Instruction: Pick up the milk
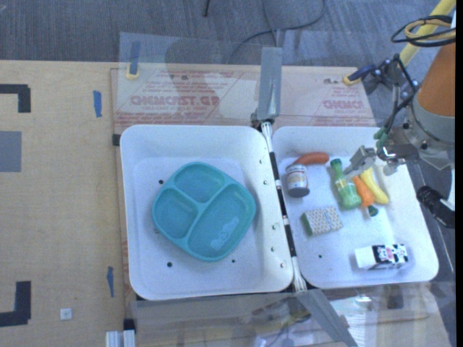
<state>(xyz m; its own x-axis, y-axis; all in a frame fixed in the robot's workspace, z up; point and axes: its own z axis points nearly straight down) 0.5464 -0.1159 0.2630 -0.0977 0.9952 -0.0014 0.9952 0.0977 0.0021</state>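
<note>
The milk (381,256) is a small white carton with black cow patches, lying on its side near the front right corner of the right bin (340,270). My gripper (373,162) hangs over the back right part of that bin, above a yellow banana (376,184) and an orange carrot (363,191). It is open with nothing between its fingers. The milk lies well apart from it, toward the front of the bin.
The right bin also holds a green bottle (344,188), a metal can (296,180), a red sausage (313,158) and a speckled sponge (322,220). A teal divided plate (205,210) sits in the left bin (145,157). Cables (423,31) hang at the upper right.
</note>
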